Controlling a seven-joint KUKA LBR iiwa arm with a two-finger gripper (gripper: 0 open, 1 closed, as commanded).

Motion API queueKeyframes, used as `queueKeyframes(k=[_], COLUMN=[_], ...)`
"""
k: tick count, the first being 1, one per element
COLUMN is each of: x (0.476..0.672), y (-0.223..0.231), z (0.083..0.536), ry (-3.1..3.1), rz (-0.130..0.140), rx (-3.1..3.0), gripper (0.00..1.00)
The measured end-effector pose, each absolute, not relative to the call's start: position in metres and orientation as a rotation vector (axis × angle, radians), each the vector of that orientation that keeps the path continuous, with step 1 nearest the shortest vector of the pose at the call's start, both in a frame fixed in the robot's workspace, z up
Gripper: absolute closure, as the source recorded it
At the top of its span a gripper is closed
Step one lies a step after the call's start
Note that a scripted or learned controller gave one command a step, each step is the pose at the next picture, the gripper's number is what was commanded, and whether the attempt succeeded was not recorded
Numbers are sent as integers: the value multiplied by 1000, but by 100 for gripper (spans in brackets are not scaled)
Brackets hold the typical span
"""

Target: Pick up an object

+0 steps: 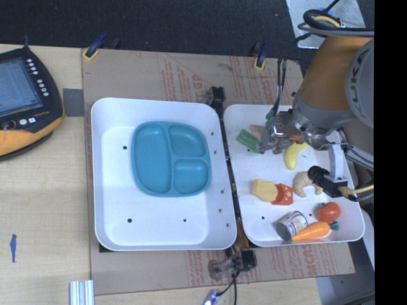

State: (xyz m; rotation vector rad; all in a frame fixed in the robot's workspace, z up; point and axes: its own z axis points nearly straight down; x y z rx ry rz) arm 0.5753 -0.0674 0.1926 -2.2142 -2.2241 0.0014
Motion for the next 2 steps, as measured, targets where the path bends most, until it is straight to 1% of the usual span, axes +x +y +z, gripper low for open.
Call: queueKeyframes(k=[1, 2], x=[562, 487], y=[-83, -81], z=[229, 255], ry=[-2223, -2222], rz=[3, 3], rx=[-2218, -2217], gripper=[100, 100])
